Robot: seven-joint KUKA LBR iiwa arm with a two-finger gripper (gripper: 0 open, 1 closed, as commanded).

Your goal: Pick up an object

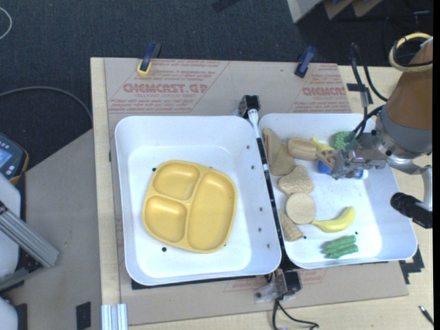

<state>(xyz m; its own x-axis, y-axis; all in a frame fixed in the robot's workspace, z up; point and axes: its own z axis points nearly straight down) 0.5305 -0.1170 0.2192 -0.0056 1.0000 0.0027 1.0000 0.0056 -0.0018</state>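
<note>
Camera view: gripper (346, 168) low in the right bin (385, 249), its grip hidden, beside a banana (336, 219).
Glossy yellow tray (190, 205) lies in the left bin (130, 184), margins open.

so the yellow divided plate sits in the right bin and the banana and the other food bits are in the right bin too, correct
Not quite. The camera view shows the yellow divided plate lying in the left bin, not the right one. The rest holds: the banana and the other food pieces are in the right bin.
</note>
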